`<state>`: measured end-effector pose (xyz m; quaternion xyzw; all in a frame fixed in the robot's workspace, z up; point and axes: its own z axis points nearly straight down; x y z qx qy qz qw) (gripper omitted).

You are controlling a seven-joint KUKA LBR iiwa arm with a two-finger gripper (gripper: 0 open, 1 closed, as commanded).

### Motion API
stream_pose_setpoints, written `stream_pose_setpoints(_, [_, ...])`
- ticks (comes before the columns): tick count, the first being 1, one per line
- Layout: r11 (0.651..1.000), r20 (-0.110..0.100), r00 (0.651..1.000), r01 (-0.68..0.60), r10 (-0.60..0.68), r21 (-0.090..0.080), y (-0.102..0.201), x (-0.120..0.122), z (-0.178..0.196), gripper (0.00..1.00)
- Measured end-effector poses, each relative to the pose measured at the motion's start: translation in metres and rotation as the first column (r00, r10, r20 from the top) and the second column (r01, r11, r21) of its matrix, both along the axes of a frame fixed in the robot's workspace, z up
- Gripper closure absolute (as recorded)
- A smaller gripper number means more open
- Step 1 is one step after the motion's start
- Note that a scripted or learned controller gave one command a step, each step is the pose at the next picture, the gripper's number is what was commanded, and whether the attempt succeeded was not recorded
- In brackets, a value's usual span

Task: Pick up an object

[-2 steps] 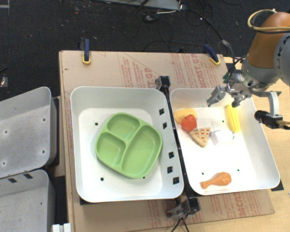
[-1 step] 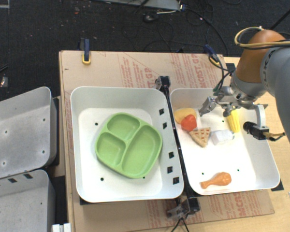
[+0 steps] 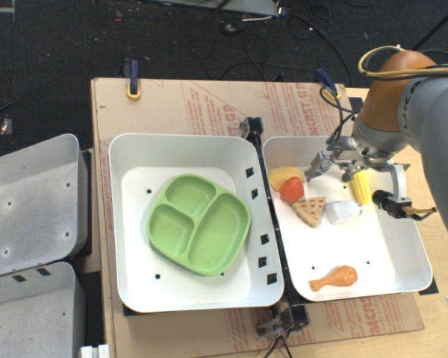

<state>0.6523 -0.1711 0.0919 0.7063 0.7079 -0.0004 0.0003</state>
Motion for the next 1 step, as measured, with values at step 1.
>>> stream_pose_setpoints(1, [1.000, 0.003, 1.000, -0.001, 0.001, -0.001, 0.0002, 0.0010, 0.0117, 1.00])
